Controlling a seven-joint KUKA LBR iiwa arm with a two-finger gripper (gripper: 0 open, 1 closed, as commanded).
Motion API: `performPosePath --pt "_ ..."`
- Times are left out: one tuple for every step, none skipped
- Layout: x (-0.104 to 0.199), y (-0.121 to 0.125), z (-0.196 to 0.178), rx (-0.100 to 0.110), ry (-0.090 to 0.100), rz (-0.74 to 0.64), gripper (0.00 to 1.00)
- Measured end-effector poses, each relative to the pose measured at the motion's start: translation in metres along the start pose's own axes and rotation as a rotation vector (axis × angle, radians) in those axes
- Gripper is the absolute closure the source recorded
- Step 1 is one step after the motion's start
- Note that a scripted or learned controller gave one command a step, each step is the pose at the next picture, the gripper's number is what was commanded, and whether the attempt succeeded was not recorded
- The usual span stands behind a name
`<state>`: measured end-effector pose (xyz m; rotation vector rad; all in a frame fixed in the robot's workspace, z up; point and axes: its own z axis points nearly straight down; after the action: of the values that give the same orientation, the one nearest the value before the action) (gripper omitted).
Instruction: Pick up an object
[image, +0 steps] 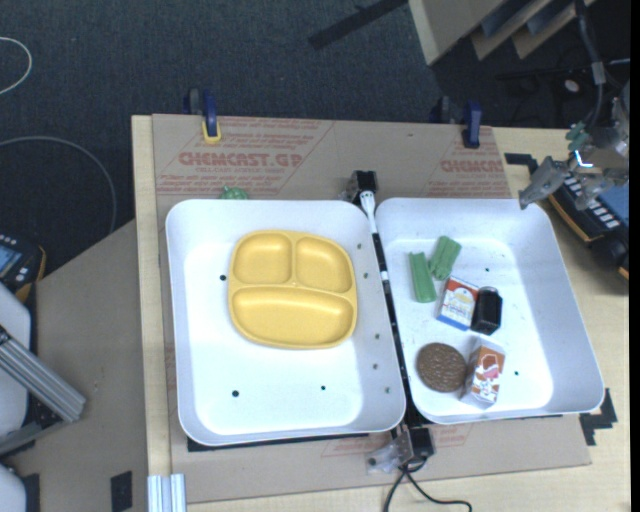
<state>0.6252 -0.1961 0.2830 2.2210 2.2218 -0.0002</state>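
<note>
Fingers, open or closed I cannot tell, hang past right bin, apart from green blocks.

A robotics lab or test workshop, seen from above. A brown board printed with a maker's name is held down by blue clamps over dark carpet. Two shallow white bins sit side by side on it. Loose cables trail across the floor, and what may be aluminium framing stands at the left.
</note>
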Motion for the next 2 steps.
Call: performPosePath --pt "-0.018 0.014 0.096 0.006 0.002 0.001 0.0" --pt "0.036 0.043 0.202 -0.001 0.004 -0.004 0.0"
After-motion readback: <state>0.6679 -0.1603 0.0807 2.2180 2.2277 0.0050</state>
